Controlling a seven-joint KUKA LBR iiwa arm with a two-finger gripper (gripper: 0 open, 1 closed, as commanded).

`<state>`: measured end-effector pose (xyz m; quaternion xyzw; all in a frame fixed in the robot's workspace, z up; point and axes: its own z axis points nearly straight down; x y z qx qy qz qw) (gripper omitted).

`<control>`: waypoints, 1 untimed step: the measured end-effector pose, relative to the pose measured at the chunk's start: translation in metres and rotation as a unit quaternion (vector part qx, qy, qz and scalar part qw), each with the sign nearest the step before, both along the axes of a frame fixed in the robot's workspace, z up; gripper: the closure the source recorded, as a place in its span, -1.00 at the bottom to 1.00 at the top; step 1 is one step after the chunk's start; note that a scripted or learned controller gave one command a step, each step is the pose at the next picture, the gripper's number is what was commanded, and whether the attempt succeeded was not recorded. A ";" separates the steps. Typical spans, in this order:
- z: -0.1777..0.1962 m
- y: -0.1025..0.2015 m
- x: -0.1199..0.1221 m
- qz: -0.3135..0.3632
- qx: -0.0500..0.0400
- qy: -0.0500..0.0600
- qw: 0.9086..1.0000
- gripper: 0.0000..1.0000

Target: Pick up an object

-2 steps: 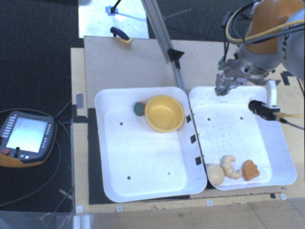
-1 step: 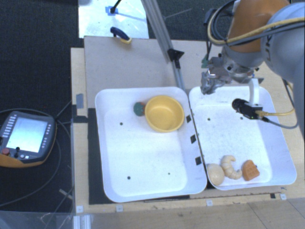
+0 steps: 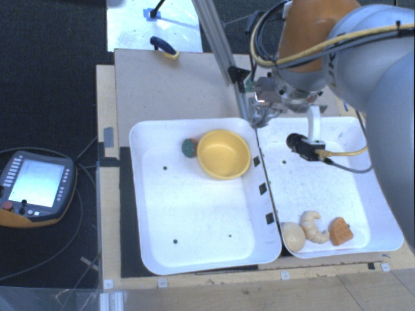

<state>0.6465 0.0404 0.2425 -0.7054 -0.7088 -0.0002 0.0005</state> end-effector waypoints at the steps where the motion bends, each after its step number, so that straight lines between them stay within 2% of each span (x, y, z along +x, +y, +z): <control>1: -0.005 0.047 -0.007 0.000 0.000 0.000 1.000 1.00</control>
